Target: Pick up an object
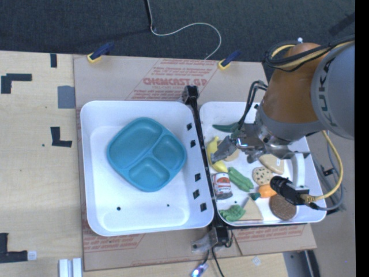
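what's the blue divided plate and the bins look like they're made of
Blue divided plate: likely moulded plastic, matte, with an even colour and soft rounded compartment ridges. White bins: probably thin formed plastic, smooth and slightly glossy, with rounded corners and rims. I can't be certain from looks alone.

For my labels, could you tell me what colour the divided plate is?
The plate is light blue, seen in the camera view.

Two white bins [92,154]; one blue divided plate [147,153]; two clamps [101,52]; one small can [222,185]
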### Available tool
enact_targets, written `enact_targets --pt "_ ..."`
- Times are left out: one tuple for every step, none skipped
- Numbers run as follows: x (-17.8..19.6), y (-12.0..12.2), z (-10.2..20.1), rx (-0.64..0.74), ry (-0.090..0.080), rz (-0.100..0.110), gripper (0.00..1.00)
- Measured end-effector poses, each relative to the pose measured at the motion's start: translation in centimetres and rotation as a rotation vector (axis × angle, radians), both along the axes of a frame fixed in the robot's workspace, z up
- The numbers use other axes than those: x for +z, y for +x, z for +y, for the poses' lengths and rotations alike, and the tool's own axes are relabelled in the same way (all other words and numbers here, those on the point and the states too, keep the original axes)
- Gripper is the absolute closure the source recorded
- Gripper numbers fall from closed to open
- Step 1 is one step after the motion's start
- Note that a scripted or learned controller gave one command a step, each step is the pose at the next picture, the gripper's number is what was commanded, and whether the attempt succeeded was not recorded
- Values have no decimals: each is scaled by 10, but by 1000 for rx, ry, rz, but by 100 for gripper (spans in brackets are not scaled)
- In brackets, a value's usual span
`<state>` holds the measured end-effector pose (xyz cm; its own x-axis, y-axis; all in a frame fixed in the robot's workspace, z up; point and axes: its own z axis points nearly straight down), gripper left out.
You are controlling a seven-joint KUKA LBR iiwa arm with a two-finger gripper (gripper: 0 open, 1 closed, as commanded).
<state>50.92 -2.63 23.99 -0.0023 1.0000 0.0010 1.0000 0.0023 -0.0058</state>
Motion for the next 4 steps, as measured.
enact_targets --pt "10 2 -1 1 -1 -2 100" --pt "-5 -19 58 4 0 0 100" --pt "12 -26 -6 -8 -3 -6 100" --pt "-33 6 54 3 0 -1 100"
